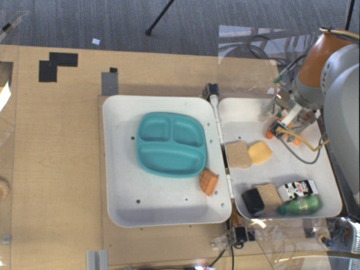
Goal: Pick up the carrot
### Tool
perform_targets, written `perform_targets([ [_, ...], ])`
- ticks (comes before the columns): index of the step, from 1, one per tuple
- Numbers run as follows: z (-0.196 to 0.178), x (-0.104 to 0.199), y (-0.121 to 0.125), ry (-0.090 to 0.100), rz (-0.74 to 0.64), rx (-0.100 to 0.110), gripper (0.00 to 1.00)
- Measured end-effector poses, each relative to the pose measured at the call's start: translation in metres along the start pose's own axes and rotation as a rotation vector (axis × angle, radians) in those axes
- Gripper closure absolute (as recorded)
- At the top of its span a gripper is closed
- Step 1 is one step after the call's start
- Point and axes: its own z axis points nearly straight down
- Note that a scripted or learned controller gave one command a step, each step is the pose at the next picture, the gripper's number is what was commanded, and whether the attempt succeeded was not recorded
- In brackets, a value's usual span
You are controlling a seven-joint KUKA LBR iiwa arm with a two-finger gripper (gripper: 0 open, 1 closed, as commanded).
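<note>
Carrot: we see the small orange carrot (pixel 274 131) low in the right white bin (pixel 315 176), beyond the tan bread slice (pixel 238 154), under our grey two-finger gripper (pixel 288 120), positioned to grasp; grip state unclear.

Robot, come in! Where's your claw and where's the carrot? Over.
Gripper low in right bin, far side. Carrot right at its tip, grasp unclear. Bread slice and yellow piece nearby, not blocking.

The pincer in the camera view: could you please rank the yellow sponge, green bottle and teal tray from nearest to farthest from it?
From the pincer:
1. Yellow sponge, right bin, just below-left.
2. Green bottle, right bin's near edge.
3. Teal tray, left bin.
</note>
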Motion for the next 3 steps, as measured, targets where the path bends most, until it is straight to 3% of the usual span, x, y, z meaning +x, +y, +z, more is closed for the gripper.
perform_targets([
  [1, -0.001, -0.018, -0.014, 0.032, -0.070, -0.022, 0.00],
  [2, -0.001, -0.024, -0.018, 0.033, -0.012, -0.024, 0.00],
  [3, -0.001, -0.018, -0.004, 0.028, 0.196, -0.025, 0.00],
])
